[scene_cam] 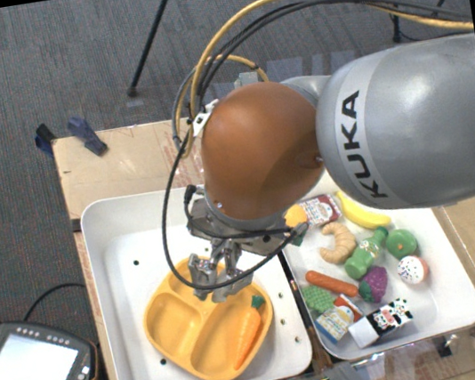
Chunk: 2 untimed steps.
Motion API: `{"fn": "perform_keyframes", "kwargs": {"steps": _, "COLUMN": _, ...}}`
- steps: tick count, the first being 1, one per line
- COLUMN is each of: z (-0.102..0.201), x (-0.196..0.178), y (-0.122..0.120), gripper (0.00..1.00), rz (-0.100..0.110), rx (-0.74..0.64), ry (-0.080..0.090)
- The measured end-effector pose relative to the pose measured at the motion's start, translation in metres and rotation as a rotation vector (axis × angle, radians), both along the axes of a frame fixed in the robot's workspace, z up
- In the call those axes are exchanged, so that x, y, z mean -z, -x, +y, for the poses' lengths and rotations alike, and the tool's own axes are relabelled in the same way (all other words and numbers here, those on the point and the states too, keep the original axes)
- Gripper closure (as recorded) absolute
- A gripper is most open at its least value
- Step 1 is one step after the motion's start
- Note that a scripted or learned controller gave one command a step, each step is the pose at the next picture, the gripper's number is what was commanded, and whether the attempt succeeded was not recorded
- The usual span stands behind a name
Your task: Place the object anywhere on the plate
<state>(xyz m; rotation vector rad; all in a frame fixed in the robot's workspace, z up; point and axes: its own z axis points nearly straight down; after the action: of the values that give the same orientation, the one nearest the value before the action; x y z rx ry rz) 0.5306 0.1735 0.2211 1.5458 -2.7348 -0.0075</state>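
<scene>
Camera view: carrot on the yellow plate, claw above it

Camera view gives us a slanted look down on two white bins side by side. In the left bin (112,251) lies a yellow divided plate (164,319), and on its right-hand compartment we see the toy carrot (246,335): orange, tapered, lying slantwise with its small green top toward the plate's upper right rim. It rests flat inside the plate (touching the raised divider, as far as we can judge).

Over the plate's upper part hangs the gripper (214,280), beneath the arm's orange band (259,154). Nothing sits between its fingers, though whether they are spread or closed we cannot tell from this angle. The carrot lies just beside it, apart from it.

Next door, the right bin (459,301) holds a banana (363,213), a croissant (339,241), purple grapes (375,282) and a sausage (330,283).
</scene>
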Motion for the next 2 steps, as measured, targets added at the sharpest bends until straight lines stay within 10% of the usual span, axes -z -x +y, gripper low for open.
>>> {"fn": "perform_keyframes", "kwargs": {"steps": 1, "z": -0.067, "x": -0.091, "y": -0.021, "gripper": 1.0, "rz": -0.011, "rx": -0.054, "ry": 0.002}}
{"fn": "perform_keyframes", "kwargs": {"steps": 2, "z": -0.063, "x": -0.05, "y": 0.008, "gripper": 1.0, "rz": 0.002, "rx": -0.011, "ry": 0.002}}
